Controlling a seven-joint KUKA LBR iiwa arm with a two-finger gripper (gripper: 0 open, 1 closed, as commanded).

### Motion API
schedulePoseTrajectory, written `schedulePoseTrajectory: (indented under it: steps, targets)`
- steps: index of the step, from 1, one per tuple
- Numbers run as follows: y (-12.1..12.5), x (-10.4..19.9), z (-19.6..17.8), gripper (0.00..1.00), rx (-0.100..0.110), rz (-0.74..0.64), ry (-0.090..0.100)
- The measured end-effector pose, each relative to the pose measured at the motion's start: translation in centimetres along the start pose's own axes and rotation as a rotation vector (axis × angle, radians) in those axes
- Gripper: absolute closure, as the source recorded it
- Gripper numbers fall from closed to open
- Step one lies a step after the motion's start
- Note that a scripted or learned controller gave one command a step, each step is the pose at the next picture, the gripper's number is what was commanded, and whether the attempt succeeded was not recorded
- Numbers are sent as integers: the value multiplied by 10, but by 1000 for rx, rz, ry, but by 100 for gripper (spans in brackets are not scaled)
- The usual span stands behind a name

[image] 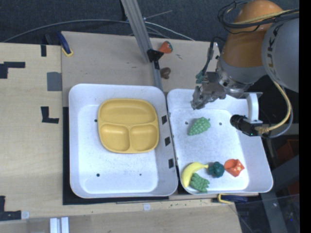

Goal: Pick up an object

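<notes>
Grey arm enters from right, wrist angled down; two-finger gripper hovers over right white bin, just beyond green plastic grape bunch. Jaw state: cannot tell.

A yellow three-compartment tray lies flat in the left white bin, toward its far side. Behind both bins, a grey metal pole rises at a slant from the desk, where black tape marks dot the left part.

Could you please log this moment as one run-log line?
gripper: above right bin, far edge | nearest: green grapes | held: nothing seen | yellow tray: left bin
</notes>
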State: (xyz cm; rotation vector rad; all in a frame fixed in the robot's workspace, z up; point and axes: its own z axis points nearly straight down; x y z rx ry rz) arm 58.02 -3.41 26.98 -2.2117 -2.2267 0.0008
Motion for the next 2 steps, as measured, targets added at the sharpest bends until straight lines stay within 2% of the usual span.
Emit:
schedulePoseTrajectory:
  steps: [2]
  targets:
    - [-38,93,34,100,3,0,-1]
